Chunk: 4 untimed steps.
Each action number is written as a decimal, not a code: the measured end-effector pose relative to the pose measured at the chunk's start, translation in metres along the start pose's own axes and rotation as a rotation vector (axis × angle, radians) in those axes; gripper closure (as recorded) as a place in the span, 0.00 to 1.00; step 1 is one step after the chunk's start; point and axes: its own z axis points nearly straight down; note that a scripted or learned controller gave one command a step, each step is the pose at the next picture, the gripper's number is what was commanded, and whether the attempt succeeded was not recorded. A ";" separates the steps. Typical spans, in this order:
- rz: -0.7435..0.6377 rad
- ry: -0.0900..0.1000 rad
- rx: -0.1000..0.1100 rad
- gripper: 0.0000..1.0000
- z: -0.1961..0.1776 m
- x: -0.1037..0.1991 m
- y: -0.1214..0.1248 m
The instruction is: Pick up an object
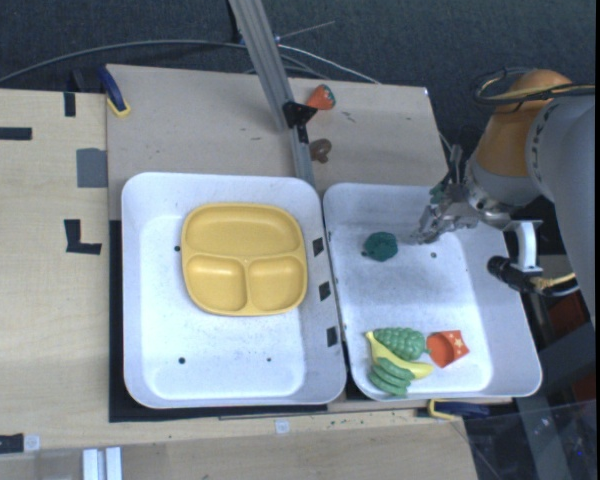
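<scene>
Pale wood makes up the bench (40,298), which bears two shallow white plastic bins side by side. The left bin (155,298) holds a yellow plastic tray (245,258) with three compartments, lying flat in the bin's upper half. The right bin (500,313) holds the small toys. The grey arm with its orange band (515,138) reaches in from the right, its wrist over the bin's upper right part. The two-finger gripper (427,230) hangs low above the bin floor, pointing down and to the left — whether its fingers stand wide or narrow cannot be told at this size, and nothing shows between them.

Near the bin's lower edge lies a cluster: a yellow toy banana (412,366) with its long axis running from upper left to lower right, a bumpy green toy (400,343) resting on it, a ridged green toy (390,376) just below, touching the banana, and a small red-orange toy (447,347) just beside them to the right. A dark green rounded toy (381,246) sits alone in the bin's upper left part, near the gripper's left — apart from it, well clear of the cluster; it is too round to show a long axis.
</scene>
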 end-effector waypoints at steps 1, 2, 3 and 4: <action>0.002 0.001 -0.004 1.00 -0.044 0.003 0.006; 0.003 0.001 -0.005 1.00 -0.087 0.002 0.008; 0.003 -0.001 -0.007 1.00 -0.148 -0.004 0.004; -0.002 0.003 -0.001 1.00 -0.149 0.052 -0.003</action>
